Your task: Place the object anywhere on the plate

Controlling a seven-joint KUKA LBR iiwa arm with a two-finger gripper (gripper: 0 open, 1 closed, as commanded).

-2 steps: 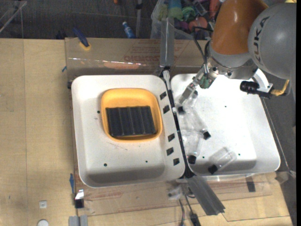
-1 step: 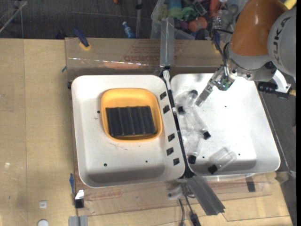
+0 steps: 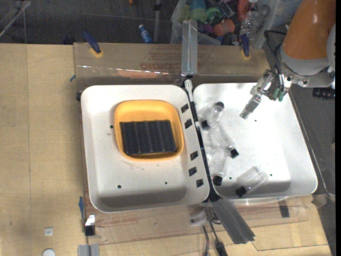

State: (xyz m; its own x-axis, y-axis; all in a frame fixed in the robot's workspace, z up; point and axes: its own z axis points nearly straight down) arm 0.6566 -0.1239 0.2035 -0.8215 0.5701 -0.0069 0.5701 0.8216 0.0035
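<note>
Clear plastic objects (image 3: 218,143) lay scattered in the right bin (image 3: 277,159), centre-right of the frame. The yellow plate (image 3: 146,110) sat in the left bin (image 3: 101,143). The gripper (image 3: 250,110) hovered upper right, whether its claw was apart or together, unclear.

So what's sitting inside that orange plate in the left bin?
A dark ribbed rectangular pad lies flat inside the orange rounded-square plate, covering most of its floor. Whatever is beneath the pad is hidden.
</note>
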